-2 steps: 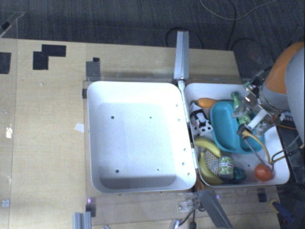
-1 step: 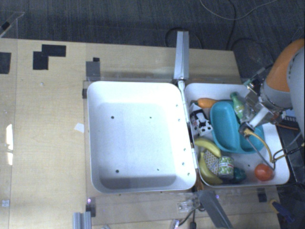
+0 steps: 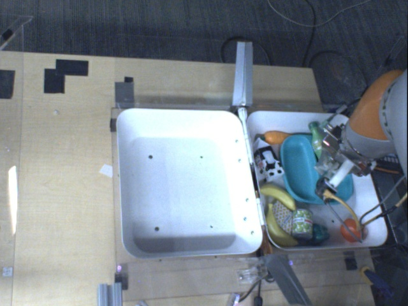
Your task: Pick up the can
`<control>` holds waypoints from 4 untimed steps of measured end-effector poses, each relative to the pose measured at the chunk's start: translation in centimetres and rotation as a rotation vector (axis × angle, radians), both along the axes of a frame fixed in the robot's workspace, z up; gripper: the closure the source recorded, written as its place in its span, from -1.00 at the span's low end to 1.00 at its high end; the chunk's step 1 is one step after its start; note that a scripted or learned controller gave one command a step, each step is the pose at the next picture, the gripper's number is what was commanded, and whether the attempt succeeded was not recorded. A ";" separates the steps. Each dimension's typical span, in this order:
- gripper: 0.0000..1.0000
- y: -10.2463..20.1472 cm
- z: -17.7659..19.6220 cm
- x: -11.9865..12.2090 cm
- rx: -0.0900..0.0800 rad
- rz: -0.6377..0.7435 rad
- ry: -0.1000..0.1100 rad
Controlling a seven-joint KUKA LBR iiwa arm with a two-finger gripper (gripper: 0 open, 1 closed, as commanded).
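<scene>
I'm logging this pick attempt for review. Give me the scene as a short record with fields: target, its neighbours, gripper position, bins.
target: can, patterned, lying near the front of the right bin
neighbours: banana touching its left side; dark teal object at its right; blue bowl behind it
gripper: gripper over the blue bowl's right edge, apart from the can
other items: orange object at the back; red-orange ball front right
left bin: left bin, white

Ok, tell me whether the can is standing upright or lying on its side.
On its side. The can lies in the right bin near the front wall, its patterned side facing up, against the bananas.
</scene>
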State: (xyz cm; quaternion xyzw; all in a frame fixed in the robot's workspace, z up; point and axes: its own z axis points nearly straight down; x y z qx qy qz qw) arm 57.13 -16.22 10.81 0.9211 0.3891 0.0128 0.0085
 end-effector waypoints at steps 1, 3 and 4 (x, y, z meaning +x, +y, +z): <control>1.00 -0.1 1.2 0.2 -0.002 0.003 -0.004; -1.00 1.8 4.0 2.1 0.001 0.268 0.028; -1.00 -0.2 -1.7 6.2 -0.003 0.239 0.017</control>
